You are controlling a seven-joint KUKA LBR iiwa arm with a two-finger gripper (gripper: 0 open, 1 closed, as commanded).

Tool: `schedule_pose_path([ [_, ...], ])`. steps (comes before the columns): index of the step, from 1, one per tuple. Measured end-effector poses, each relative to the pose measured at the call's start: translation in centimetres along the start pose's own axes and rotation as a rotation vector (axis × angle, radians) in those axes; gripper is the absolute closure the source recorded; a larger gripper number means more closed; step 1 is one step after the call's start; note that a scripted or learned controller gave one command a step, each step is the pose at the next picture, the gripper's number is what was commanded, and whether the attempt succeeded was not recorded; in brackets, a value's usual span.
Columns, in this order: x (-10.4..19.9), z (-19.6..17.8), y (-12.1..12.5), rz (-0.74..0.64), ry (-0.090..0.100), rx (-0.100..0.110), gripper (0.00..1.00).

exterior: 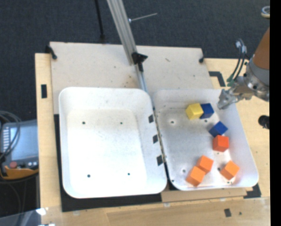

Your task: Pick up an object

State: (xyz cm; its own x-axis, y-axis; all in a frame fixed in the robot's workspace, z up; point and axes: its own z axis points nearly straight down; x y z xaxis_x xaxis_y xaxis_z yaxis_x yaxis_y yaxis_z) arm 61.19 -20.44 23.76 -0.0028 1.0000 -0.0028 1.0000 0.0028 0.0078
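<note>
Two shallow white plastic bins with rounded corners sit side by side on my pale wooden counter (44, 126). Left bin (70, 182) shows a smooth, faintly speckled floor. Right bin (176, 180) holds small matte cubes: three orange cubes low in the frame, two touching (199, 170) and one (229, 170) apart at lower right; a red-orange cube (220, 143) touching a blue cube (218, 128) above it; a yellow cube (194, 111) pressed against another blue cube (207, 110) near the bin's upper edge. My metal pincer (224, 100) hangs at the bin's upper right rim; whether it is wide or narrow I cannot tell. An aluminium post (121, 25) slants across the top.
</note>
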Motion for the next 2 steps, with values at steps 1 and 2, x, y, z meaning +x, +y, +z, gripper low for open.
schedule_pose_path([
  [1, 5.0, -1.2, -1.3, -0.004, 0.004, 0.006, 1.00],
  [2, 10.1, -0.1, -2.9, -0.003, 0.003, 0.008, 1.00],
])
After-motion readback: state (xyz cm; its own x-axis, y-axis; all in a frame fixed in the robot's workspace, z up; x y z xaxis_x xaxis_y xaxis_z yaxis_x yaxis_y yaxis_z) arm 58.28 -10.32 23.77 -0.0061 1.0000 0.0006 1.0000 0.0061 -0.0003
